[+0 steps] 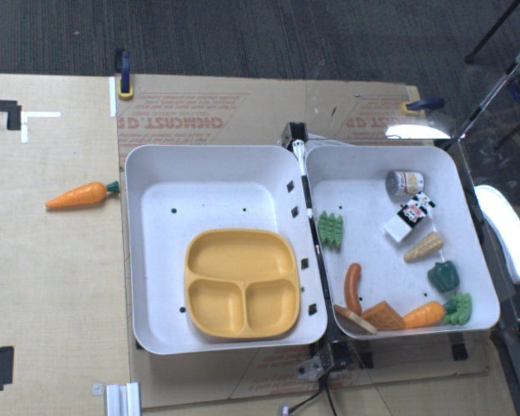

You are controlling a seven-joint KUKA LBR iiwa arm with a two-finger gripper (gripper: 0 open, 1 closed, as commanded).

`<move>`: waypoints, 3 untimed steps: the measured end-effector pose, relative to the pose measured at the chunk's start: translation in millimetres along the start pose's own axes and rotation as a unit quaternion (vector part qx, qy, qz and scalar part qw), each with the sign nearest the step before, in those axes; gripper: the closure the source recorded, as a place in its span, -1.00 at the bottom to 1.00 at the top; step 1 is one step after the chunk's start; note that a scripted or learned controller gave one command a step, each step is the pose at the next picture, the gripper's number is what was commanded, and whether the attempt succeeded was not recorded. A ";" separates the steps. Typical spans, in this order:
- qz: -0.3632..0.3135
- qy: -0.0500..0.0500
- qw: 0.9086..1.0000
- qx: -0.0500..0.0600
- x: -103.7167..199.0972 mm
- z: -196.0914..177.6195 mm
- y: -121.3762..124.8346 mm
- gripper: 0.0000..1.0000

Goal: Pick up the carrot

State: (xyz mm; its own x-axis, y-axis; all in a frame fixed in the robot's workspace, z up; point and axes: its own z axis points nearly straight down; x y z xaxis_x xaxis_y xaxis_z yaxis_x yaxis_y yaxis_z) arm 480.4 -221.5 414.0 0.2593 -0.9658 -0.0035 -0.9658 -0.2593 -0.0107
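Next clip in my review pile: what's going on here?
Nothing is being handled at this moment. Two white bins sit side by side. The left bin holds a yellow tray. The right bin holds toy foods, among them a carrot lying by the near wall, next to a sausage and a can. A second carrot lies on the bench, left of the bins. Neither carrot has been picked up yet.

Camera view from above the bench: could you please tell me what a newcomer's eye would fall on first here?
Probably the yellow divided plate, large and alone in the left bin. Next, the stray carrot lying on the bench outside the bins, to the left. A second carrot sits among small toy foods at the right bin's near edge, beside a sausage.
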 end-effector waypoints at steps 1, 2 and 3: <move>0.000 0.000 1.000 0.000 0.0 0.0 0.0 -1.00; 0.000 0.000 1.000 0.000 0.0 0.0 0.0 -1.00; 0.000 0.000 1.000 0.000 0.0 0.0 0.0 -1.00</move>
State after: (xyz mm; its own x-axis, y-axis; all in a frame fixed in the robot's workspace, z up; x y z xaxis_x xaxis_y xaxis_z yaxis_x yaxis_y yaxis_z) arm 480.4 -221.5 414.0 0.2597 -0.9657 -0.0037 -0.9657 -0.2596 -0.0103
